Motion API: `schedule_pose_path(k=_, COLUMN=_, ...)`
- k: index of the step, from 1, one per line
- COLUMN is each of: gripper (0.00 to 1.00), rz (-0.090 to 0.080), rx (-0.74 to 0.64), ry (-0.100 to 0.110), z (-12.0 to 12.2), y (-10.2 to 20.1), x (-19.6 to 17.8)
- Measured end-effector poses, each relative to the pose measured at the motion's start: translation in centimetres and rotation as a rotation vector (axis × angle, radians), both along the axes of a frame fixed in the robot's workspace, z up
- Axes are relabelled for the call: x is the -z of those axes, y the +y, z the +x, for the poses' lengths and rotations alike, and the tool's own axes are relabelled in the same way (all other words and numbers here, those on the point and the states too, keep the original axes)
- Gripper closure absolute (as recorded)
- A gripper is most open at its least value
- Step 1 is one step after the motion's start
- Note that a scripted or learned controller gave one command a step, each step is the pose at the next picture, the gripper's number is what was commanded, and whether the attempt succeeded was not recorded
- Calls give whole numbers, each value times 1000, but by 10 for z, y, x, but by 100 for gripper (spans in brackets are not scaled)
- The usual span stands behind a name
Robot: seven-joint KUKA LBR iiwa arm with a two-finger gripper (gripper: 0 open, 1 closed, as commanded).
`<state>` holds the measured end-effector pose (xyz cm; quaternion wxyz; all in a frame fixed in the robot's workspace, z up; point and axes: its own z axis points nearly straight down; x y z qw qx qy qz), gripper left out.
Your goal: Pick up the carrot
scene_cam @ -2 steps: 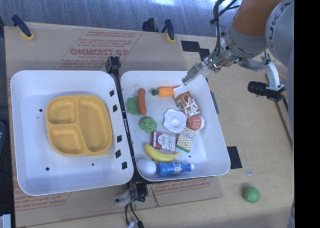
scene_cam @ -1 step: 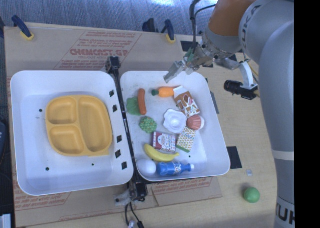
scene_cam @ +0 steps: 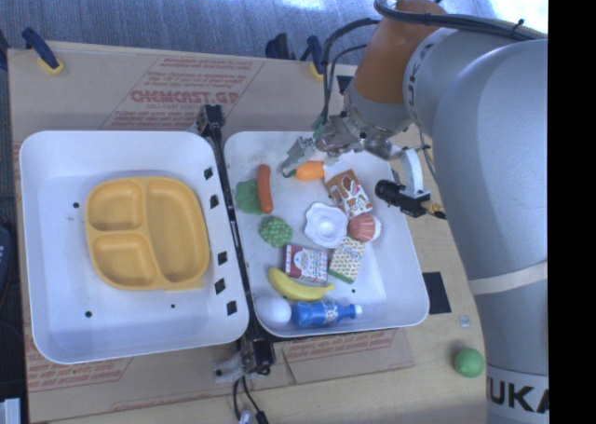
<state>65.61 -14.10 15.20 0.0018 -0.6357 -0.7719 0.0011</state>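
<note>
Carrot [scene_cam: 310, 170] sits at the far end of the right bin [scene_cam: 410, 292], w/ the end effector [scene_cam: 303, 154] right on top of it, touching or nearly so. You're at the grasp step, I'd say. Can't tell if it's got hold yet. Next you'd need a firm close, then a straight lift.

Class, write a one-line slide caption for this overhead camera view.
Gripper poised beside the carrot in the right bin of toy food.
</note>
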Motion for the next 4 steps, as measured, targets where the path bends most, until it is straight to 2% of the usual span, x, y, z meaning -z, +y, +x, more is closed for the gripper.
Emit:
schedule_pose_path(k=1, gripper=0, rz=-2, rx=145, ry=13, z=-3, y=11, x=62)
schedule_pose_path(k=2, gripper=100, rz=-2, rx=140, ry=12, z=-2, y=11, x=51)
schedule_pose_path(k=3, gripper=100, rz=-1, rx=166, ry=1, z=-23, y=40, x=61)
schedule_pose_path(k=4, gripper=100, rz=-2, rx=299, ry=1, z=-85, y=43, x=61)
